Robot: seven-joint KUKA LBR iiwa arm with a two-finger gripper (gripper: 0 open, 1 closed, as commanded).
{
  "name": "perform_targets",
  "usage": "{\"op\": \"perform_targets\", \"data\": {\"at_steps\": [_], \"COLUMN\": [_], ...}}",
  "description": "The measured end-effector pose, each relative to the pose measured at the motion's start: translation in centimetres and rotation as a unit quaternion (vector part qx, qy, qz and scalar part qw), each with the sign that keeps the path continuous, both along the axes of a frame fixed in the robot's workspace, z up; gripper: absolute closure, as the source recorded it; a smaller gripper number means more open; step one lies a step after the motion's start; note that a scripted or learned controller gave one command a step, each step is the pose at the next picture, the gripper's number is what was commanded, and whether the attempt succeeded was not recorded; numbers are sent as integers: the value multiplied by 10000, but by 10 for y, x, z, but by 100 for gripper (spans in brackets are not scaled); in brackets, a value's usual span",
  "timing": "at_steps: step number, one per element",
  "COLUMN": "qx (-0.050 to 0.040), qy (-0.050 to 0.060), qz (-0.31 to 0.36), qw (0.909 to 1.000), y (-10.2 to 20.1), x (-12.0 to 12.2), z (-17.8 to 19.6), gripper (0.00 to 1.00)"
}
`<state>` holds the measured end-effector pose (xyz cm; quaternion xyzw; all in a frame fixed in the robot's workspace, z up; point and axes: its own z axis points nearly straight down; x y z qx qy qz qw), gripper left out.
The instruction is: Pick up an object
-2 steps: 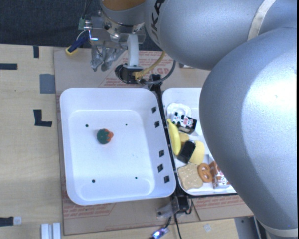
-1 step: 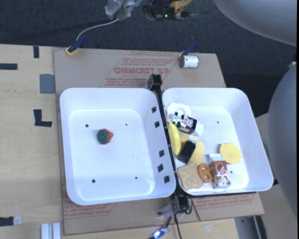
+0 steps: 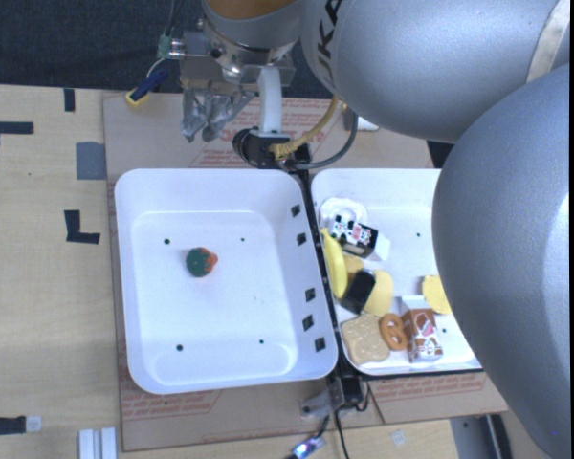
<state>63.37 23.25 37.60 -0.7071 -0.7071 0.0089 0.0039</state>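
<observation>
The gripper [image 3: 209,122] hangs over the brown board beyond the far edge of the left bin [image 3: 143,199] — its fingers look drawn close together with nothing between them. A small green-and-orange object [image 3: 202,262] lies alone in that bin, left of centre. The right bin [image 3: 416,194] holds a cluster of yellow, black and tan items — crowded against its left wall.
</observation>
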Motion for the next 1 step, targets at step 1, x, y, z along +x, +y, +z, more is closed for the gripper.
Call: {"op": "perform_targets", "data": {"at_steps": [1], "qx": [49], "qy": [-138], "qz": [15], "qw": [9999], "y": [1], "x": [36], "z": [114], "gripper": [100]}}
